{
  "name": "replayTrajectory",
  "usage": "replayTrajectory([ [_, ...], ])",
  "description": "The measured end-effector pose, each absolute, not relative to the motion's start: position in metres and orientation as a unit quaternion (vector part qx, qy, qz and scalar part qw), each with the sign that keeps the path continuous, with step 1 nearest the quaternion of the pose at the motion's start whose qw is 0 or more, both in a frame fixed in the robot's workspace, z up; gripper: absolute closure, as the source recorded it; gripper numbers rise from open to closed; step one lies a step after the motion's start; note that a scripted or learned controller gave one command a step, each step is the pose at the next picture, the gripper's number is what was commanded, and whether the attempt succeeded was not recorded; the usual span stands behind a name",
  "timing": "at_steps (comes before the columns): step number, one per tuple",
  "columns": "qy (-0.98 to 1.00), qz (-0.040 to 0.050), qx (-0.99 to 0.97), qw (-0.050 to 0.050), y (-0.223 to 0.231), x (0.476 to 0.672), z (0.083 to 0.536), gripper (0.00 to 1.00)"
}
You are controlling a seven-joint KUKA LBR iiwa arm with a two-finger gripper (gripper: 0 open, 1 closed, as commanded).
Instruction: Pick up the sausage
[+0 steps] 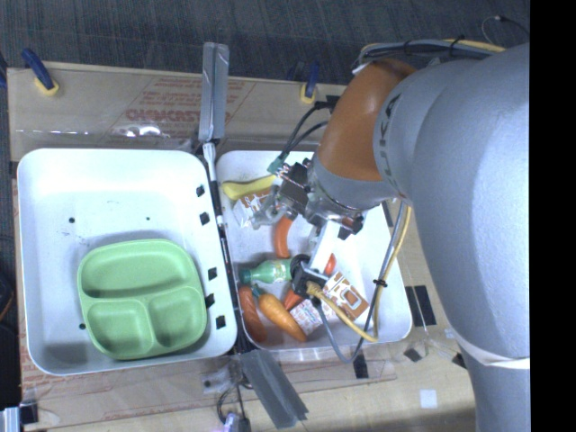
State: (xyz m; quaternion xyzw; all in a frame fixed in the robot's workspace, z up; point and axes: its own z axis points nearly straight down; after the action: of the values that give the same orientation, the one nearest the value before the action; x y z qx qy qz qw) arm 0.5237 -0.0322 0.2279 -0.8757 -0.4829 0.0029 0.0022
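The sausage (283, 235), a short orange-red link, lies upright in the middle of the right bin (393, 327). My gripper (273, 203) hangs low over the bin's upper left part, just above the sausage's top end and next to a yellow banana (243, 188). The wrist and the orange band of the arm cover the bin's upper right. From this angle I cannot make out whether anything is gripped.
A green bottle (266, 271), a carrot (280, 317), a reddish-brown item (250, 320) and a printed packet (347, 298) crowd the right bin's lower half. The left bin (54, 187) holds a green divided tray (141, 296). A grey divider bar (213, 88) stands between the bins.
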Motion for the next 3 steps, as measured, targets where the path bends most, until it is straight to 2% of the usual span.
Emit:
replayTrajectory([
  [1, -0.492, 0.0052, -0.871, 0.003, -0.005, 0.536, 0.188, 0.00],
  [2, -0.493, 0.0045, -0.870, 0.004, -0.048, 0.527, 0.188, 0.00],
  [3, -0.532, 0.0040, -0.847, 0.004, -0.093, 0.520, 0.105, 0.00],
])
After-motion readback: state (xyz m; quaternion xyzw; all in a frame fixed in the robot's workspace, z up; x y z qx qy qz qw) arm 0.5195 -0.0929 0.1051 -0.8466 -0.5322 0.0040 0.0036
